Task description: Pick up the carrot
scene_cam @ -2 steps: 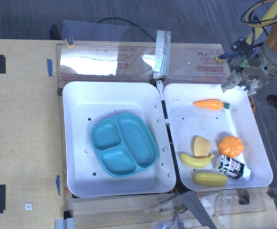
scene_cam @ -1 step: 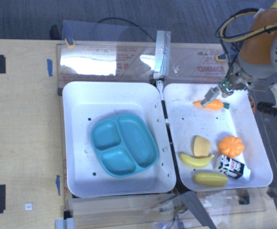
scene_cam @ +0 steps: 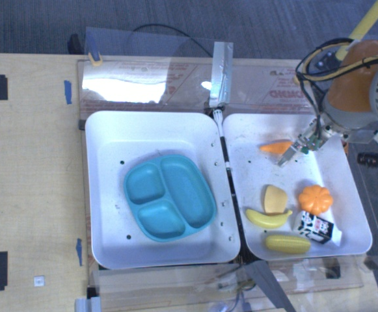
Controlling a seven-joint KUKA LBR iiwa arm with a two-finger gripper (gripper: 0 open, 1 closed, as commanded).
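Evenly and brightly lit from above, with soft, short shadows under the blue tray (scene_cam: 169, 197). Strong white glare on the clear plastic sheet (scene_cam: 146, 83) behind the bins. Slightly soft overall, fine detail smeared, colours a little washed toward blue.

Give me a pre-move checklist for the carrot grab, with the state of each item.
1. Carrot located: ok, upper part of the right bin.
2. Gripper near target: ok, its tip sits at the carrot's right end.
3. Carrot between the fingers: cannot tell.
4. Space around carrot: ok, the small pumpkin and banana lie apart, nearer the camera.
5. Carrot lifted: not ok, it lies on the bin floor.
6. Blue divided tray out of the way: ok, in the left bin.
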